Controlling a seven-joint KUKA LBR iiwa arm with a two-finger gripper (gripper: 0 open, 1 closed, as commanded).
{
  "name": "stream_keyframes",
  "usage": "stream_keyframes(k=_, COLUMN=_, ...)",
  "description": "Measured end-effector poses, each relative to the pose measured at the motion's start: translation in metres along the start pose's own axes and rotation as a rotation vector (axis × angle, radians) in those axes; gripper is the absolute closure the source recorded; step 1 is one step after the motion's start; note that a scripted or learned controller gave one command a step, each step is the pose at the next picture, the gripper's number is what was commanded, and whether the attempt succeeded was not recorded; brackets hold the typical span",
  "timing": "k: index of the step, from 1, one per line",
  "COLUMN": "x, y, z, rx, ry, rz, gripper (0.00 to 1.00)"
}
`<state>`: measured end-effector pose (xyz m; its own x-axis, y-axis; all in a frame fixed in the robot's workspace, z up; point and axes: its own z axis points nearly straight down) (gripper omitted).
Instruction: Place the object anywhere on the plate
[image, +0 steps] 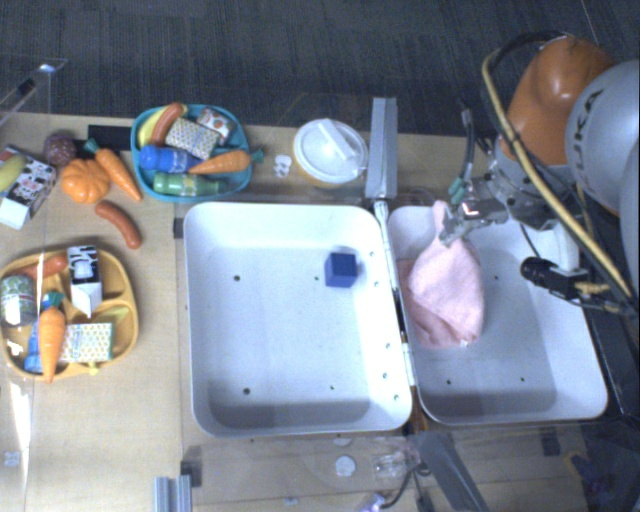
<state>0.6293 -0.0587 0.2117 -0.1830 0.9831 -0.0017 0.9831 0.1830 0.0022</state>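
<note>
A pink cloth (447, 290) lies in the right bin (540, 390), against its left wall. Its top corner is pulled up into a point at the bin's far left. My gripper (453, 224) is at that point, shut on the cloth's top corner, with the rest of the cloth hanging down and resting on the bin floor. A small blue cube (342, 268) sits in the left bin (260, 370), towards its far right. A round white and yellow plate (330, 152) stands on the bench just behind the bins.
A blue bowl (190, 150) of toy food stands at the back left, with loose toy vegetables (100, 180) beside it. A yellow dish (120, 300) with more toys is at the left edge. The arm and its cables (560, 270) cross the right bin's far right.
</note>
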Motion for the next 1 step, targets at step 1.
stream_keyframes(k=1, x=0.0014, y=0.0017, z=-0.0128, rx=-0.001, ry=0.000, rz=-0.010, gripper=1.00)
